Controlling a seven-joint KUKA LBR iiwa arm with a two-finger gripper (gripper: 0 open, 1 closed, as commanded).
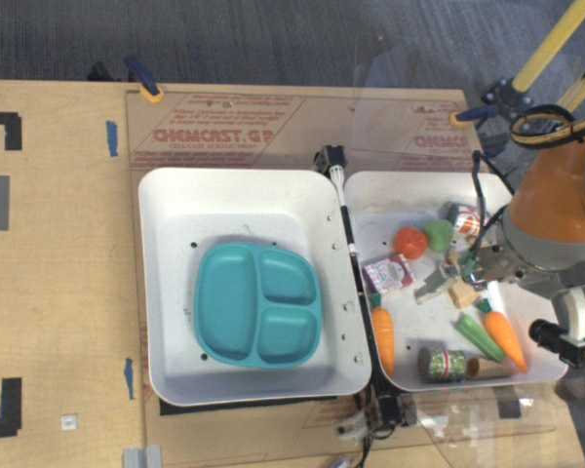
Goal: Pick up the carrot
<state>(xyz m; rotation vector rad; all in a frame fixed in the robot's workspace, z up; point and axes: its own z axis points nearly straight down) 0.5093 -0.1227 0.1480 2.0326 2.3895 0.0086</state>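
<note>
A teal divided plate (pixel 256 303) sits in the white left bin (pixel 166 222). The right bin (pixel 390 203) holds two orange carrots (pixel 504 335) (pixel 382 336), a red tomato (pixel 409 242), and a green round piece (pixel 439 234).

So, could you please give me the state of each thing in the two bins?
Plate: upright, in left bin.
Carrot: lying slanted in right bin, not held.
Second carrot: lying by the divider.
Jar: on its side.
Can: tipped over.
Tomato: resting beside green ball.
Gripper: low above the items.

carrot (pixel 503 336) | orange, green top | lying slanted | right bin, near front-right corner
</note>
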